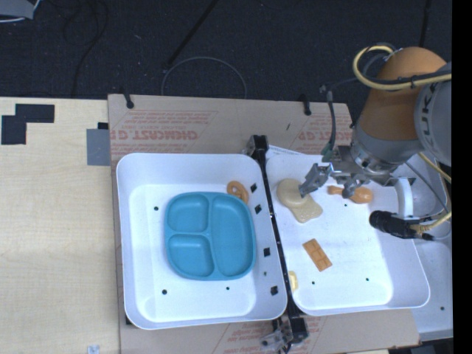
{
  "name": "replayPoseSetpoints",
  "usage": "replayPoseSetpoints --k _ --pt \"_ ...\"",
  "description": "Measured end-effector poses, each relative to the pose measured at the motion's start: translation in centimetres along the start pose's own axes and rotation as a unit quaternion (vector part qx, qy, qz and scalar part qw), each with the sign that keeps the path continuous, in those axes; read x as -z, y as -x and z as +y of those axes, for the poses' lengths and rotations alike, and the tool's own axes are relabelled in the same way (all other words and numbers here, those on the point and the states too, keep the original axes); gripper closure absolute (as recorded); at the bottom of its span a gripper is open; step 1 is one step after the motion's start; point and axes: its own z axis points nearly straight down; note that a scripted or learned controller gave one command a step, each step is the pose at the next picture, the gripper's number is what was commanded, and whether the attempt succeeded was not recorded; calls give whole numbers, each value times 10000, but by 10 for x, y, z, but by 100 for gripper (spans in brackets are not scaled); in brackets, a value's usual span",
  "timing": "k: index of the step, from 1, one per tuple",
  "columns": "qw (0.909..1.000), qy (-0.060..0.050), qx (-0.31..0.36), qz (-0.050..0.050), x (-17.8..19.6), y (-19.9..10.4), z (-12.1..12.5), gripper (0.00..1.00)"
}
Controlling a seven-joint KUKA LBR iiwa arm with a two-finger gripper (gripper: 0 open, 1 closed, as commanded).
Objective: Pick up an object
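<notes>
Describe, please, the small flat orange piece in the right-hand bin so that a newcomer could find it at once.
Start at the right bin, the one the arm reaches into. Below the pale cream blob near the gripper, toward the near edge, lies the flat orange rectangular piece, tilted on the white floor. Its straight edges and slab shape set it apart from the rounded cream blob and the small orange item beside the wrist.

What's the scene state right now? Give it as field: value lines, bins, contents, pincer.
left bin: blue divided plate; small pretzel-like piece by the plate's upper right corner
right bin: cream-coloured flat object; orange rectangular piece; small orange item
pincer: over the right bin, at the cream object's upper edge
grasp: nothing visibly between the fingers
arm: enters from the right, orange band above the wrist
</notes>
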Motion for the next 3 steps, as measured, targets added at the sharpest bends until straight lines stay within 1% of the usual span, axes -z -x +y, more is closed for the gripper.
replayPoseSetpoints --k 1,2,3 --pt "10000 58 7 -4 7 0 2 0" --pt "10000 28 5 -2 -57 -6 4 0" --pt "10000 34 -5 -5 -108 0 10 0"
